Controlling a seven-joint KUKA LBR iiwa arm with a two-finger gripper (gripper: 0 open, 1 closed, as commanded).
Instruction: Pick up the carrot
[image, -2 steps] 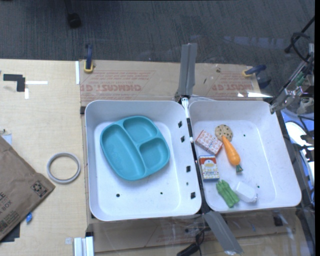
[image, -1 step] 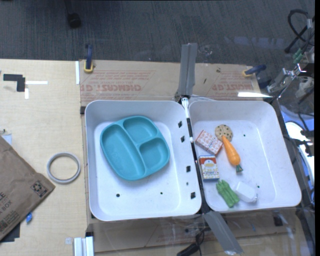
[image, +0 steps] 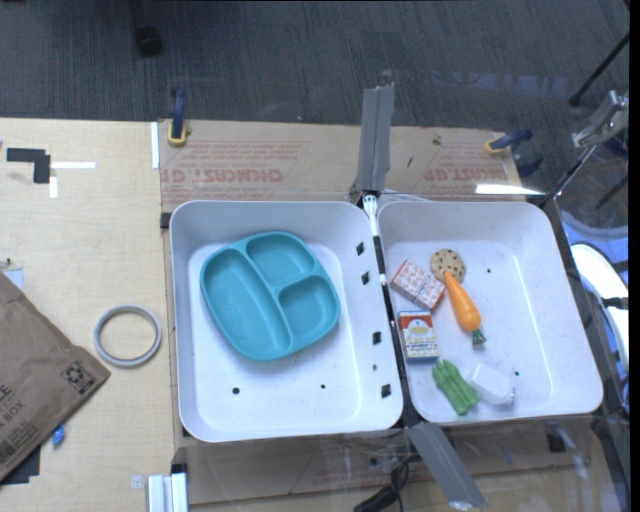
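A small toy carrot (image: 462, 301) lies in the right bin (image: 540, 330). Likely light, stiff and slick; grip mid-body. The hand's state cannot be told.

Both bins, the left bin (image: 190, 330) and the right bin (image: 540, 330), are smooth white plastic with a slight sheen. The divided plate (image: 268, 295) is matt teal plastic. The carrot (image: 462, 303) is smooth orange plastic. The bench (image: 80, 240) is pale wood; corrugated cardboard (image: 270, 170) lines the bins' far edge.
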